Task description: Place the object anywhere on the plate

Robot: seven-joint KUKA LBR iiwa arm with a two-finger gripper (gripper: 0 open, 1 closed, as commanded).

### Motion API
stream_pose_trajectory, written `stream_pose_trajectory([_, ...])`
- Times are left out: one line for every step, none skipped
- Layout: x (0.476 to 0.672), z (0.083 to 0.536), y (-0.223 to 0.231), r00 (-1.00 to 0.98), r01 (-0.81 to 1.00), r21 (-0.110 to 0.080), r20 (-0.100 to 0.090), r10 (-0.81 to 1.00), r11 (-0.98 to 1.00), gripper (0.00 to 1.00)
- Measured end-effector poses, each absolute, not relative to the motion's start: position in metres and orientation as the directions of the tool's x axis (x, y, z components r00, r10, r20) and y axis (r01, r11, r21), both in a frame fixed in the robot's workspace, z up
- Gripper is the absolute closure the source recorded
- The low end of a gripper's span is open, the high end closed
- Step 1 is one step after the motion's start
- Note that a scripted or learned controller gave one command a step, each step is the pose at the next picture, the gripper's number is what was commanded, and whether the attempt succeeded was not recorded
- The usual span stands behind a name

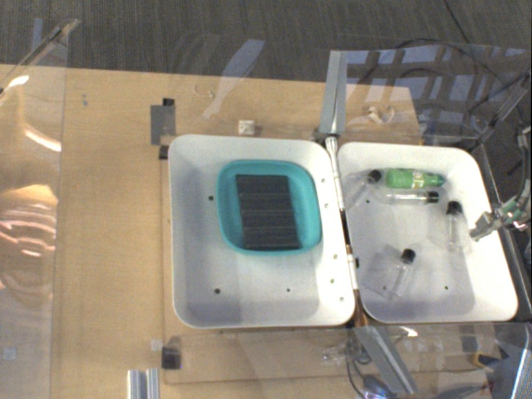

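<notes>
Two shallow white bins sit side by side on a wooden bench (100, 289), seen from above at a slant.

The left bin (195, 298) holds a teal plate (309, 210) of rounded-rectangular outline, set toward the bin's upper middle. A dark ribbed rectangular insert (268, 213) lies in the plate's centre, with its long side running away from the camera.

The right bin (490, 302) holds several bottles. A green bottle (413, 178) lies on its side near the far wall. Just beside it, on the left, lies a clear bottle with a black cap (366, 185). A second clear bottle (450, 221) lies near the right wall with its black cap pointing away from the camera, and a third (399, 271) lies in the lower middle of the bin (the clear bodies are faint against the white floor, so their outlines are hard to trace). All bottles rest on the bin floor, well apart from the plate.

The gripper (492, 223) enters at the right edge, over the right rim of the right bin, near the second clear bottle. Whether its claw is apart or together cannot be told at this size. Nothing is seen between its fingers.
</notes>
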State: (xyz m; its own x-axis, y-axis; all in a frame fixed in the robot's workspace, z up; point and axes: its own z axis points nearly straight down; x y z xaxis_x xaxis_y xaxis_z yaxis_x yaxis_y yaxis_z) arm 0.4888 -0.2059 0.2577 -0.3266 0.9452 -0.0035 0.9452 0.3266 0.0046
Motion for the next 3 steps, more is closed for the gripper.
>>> stream_pose_trajectory([0.489,0.258,-0.206,-0.326,0.945,0.005,-0.004,0.945,0.326,0.00])
stream_pose_trajectory([0.511,0.386,-0.205,-0.218,0.976,0.008,-0.005,0.976,0.218,0.00])
stream_pose_trajectory([0.497,0.436,-0.205,-0.103,0.995,0.007,-0.004,0.995,0.103,0.00])
